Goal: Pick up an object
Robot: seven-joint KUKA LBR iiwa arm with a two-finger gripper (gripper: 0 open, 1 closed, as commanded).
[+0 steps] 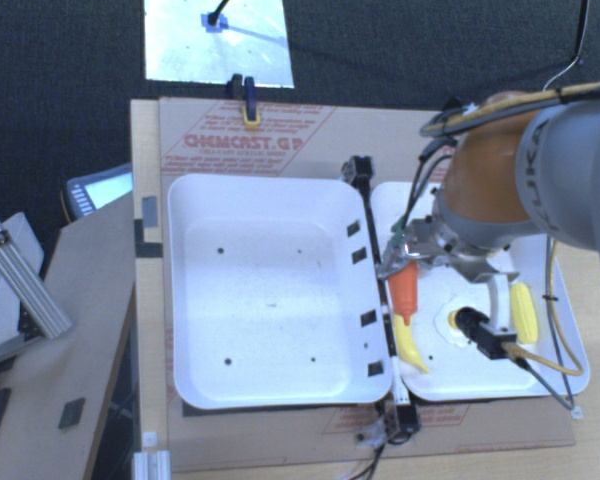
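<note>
Two smooth white bins (270, 193); tapered orange carrot (405, 290) beneath arm; jaws' state unclear.

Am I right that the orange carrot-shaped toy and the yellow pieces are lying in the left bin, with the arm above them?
Not quite. The camera view shows the orange carrot-shaped toy and the yellow pieces in the right bin, against its left wall. The left bin is the other one. The arm is indeed above them.

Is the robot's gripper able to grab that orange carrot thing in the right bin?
Probably yes. The orange carrot-shaped toy lies uncovered at the right bin's left wall, just below the arm's wrist. That wall may crowd the gripper.
</note>
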